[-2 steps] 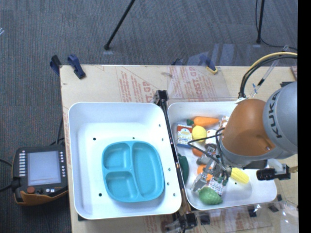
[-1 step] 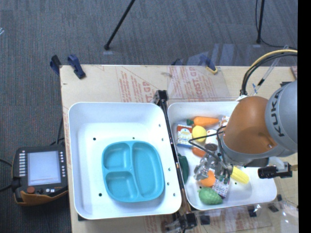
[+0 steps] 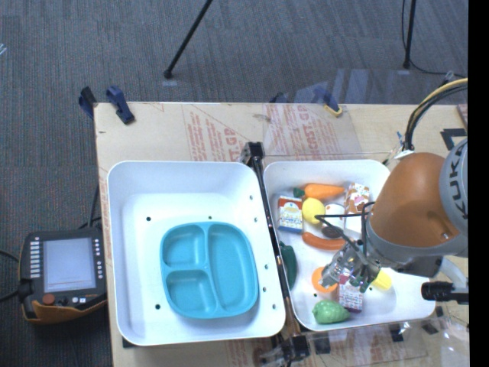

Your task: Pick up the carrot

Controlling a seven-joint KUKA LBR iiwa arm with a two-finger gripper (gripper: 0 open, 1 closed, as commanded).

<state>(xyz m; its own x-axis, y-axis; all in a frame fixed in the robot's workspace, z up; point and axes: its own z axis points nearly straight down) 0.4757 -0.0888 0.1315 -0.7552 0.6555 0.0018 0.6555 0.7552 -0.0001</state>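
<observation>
The grey two-finger gripper (image 3: 350, 270) is hovering low in the right white bin (image 3: 382, 171); how its jaws stand, I cannot tell. The long orange carrot (image 3: 324, 191) is lying near the far wall, ungrasped. Next, probably repositioning above it.

Floor (image 3: 92, 37) is dark grey carpet with a faint ribbed weave, evenly lit on my feed. Two thin black stand legs (image 3: 195, 25) (image 3: 412, 21) cross it at the top, one slanting, one near upright. Desk (image 3: 191, 132) is topped with tan cardboard printed in red, blue clamps (image 3: 118, 104) on its far left corner. A handheld control pad (image 3: 65, 272) with a pale screen sits on the floor just left of the desk.
</observation>
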